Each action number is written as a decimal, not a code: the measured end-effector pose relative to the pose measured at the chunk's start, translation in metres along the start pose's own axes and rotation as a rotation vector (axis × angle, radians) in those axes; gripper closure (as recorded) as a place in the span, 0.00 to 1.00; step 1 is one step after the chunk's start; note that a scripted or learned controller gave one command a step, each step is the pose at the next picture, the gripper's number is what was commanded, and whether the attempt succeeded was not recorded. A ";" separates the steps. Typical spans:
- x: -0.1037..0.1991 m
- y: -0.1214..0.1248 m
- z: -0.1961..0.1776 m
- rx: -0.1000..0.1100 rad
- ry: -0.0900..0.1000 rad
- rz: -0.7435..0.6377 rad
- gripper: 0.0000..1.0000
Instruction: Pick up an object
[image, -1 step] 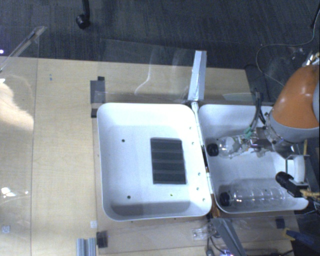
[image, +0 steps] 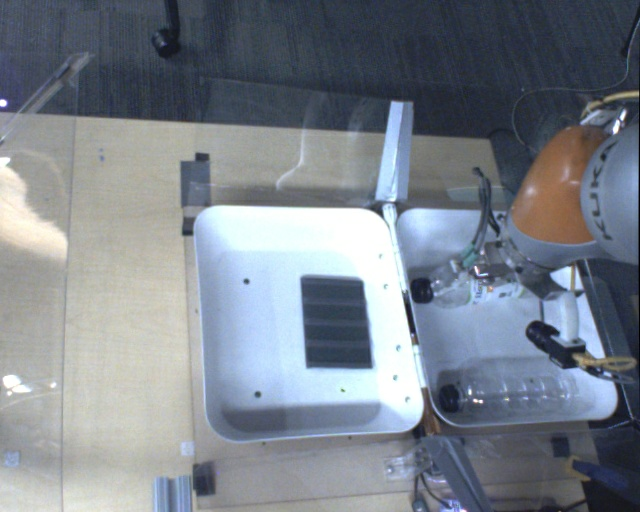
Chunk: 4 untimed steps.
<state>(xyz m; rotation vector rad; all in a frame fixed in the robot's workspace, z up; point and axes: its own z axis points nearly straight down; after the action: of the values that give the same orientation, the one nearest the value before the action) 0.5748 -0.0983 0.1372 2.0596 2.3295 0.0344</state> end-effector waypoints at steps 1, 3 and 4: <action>-0.006 0.022 0.004 -0.012 -0.003 -0.021 0.00; -0.039 0.050 0.005 0.027 0.008 -0.162 0.00; -0.047 0.065 0.038 0.023 0.014 -0.259 0.00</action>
<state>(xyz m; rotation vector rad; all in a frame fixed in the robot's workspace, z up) 0.6466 -0.1373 0.1022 1.7550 2.5950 0.0150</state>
